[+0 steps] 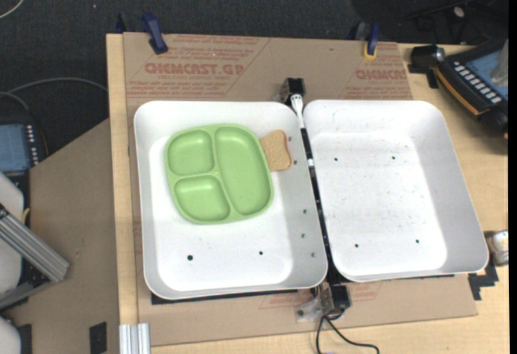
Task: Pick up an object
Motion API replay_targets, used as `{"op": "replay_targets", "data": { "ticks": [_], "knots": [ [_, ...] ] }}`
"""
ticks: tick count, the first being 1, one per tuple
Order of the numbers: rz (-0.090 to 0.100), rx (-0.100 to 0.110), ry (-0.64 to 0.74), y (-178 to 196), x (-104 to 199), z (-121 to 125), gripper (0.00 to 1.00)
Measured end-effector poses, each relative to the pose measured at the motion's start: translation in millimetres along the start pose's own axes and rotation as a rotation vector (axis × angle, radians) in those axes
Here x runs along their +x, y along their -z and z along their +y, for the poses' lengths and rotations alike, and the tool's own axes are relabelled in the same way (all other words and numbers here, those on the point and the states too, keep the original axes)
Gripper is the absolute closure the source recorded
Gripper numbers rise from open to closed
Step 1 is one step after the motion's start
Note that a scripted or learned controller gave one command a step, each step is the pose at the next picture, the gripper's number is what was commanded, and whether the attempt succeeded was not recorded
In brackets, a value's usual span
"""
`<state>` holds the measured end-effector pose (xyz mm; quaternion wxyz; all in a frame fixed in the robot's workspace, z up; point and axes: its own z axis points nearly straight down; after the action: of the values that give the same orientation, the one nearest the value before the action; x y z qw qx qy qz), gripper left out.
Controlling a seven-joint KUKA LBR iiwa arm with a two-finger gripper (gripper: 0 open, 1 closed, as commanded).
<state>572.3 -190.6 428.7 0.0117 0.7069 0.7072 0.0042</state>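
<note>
A light green divided plate [218, 174] with three compartments lies in the left white bin [222, 263], toward its back. A small tan piece shaped like a slice of toast [277, 150] rests just right of the plate, touching its rim, near the bin's right wall.
The right white bin [388, 191] sits beside the left one, on a brown board. Clamps hold the board at the back, a blue one [153, 32] on the left. A dark device [477, 82] lies at the far right, and cables run at the front edge.
</note>
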Motion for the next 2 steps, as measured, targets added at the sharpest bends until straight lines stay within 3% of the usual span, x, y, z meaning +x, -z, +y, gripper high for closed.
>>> {"op": "replay_targets", "data": {
  "ticks": [1, 2],
  "knots": [
    [0.014, 0.029, 0.002, -62, 36, -22, 1.00],
    [0.003, 0.014, -0.005, -16, -34, 0, 1.00]
  ]
}}
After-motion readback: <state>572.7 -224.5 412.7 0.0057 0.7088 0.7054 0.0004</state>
